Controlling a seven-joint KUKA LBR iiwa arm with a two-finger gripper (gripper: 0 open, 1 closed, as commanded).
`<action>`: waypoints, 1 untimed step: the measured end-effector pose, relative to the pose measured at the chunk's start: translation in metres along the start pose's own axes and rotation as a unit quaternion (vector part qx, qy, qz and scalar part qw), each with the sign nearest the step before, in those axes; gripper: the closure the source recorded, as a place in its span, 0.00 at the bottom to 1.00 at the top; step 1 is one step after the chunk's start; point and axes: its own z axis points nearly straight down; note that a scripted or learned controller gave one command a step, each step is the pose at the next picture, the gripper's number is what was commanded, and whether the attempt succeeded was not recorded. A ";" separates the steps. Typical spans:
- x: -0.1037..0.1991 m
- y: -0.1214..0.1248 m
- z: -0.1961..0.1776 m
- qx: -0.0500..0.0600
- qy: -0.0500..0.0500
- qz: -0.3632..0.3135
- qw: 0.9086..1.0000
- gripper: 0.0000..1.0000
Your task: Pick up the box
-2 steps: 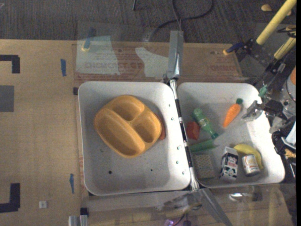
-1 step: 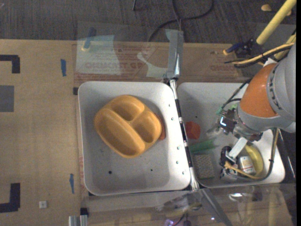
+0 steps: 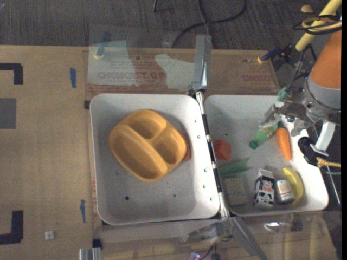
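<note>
Box [image 3: 264, 189] sat near the right bin's [image 3: 238, 112] front wall, between a speckled sponge [image 3: 236, 190] and a small can [image 3: 284, 190]. I judged it light, thin-walled, crushable; take its flat sides. My gripper [image 3: 287, 115] hovered well apart; its opening I could not tell.

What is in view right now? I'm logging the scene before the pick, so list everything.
divided plate: 1, orange-yellow, middle of the left bin
box: 1, black and white, front of the right bin
can: 1, small, right of the box
banana: 1, yellow, right of the can
carrot: 1, orange, right side of right bin
bottle: 1, green, left of the carrot
red item: 1, by the right bin's left wall
green flat item: 1, below the red item
speckled pad: 1, left of the box
arm: 1, grey and orange, right edge
hand: 1, above the bottle and carrot
</note>
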 end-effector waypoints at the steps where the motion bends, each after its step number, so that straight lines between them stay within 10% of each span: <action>1: 0.026 0.027 0.050 0.002 0.000 0.026 1.000 0.00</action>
